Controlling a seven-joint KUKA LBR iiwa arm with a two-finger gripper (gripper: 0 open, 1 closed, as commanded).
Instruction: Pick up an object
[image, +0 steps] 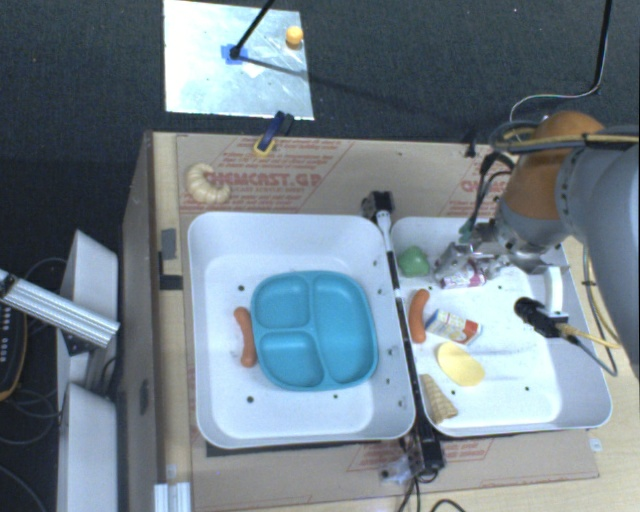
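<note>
Gripper (462, 268) sits low in the right bin (575, 400), just beside the green object (413, 262); finger state cannot be determined. Nothing visibly grasped: pick not yet done

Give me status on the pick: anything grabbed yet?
Done: the arm has reached over the right bin; the end effector sits low at the bin's far end, beside the green object. In hand: nothing seen between its fingers. Left: the grasp and lift. The sausage, small bottle and yellow piece lie loose in that bin.
</note>
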